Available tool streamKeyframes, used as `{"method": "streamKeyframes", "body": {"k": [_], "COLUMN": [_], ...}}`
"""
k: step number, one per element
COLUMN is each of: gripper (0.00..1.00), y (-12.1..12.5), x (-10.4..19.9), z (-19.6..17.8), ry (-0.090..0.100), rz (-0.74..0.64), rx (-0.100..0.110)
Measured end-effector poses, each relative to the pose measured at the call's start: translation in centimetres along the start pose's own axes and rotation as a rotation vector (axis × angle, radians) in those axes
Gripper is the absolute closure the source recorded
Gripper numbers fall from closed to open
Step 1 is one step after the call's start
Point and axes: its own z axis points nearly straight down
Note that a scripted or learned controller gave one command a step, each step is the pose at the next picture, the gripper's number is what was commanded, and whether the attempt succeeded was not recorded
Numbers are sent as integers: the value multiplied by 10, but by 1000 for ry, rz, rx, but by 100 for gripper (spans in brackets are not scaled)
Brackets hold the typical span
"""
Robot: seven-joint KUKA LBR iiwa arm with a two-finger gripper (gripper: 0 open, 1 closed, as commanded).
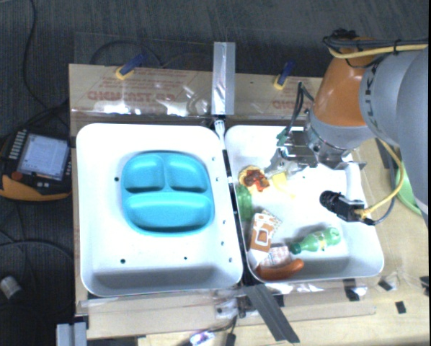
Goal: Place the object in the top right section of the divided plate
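A blue divided plate lies in the left bin, with two small sections at the top and one large section below. My gripper hangs low over the upper part of the right bin, just right of a round brown and red toy food. A pale yellow piece lies right under the gripper. Lower in that bin lie an orange and white packet, a green bottle, a sausage and a green item.
The grey arm with its orange band reaches in from the upper right, above the right bin's far corner. A black fitting with a cable sits over the right bin. A handheld screen device lies left of the bench.
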Motion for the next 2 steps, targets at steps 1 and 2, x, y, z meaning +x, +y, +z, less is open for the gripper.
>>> {"method": "streamKeyframes", "body": {"k": [1,2], "gripper": [100,100], "y": [0,-16], "x": [1,-28], "z": [-8,-51], "ry": [0,-2], "rz": [-3,-242], "rx": [2,-3]}}
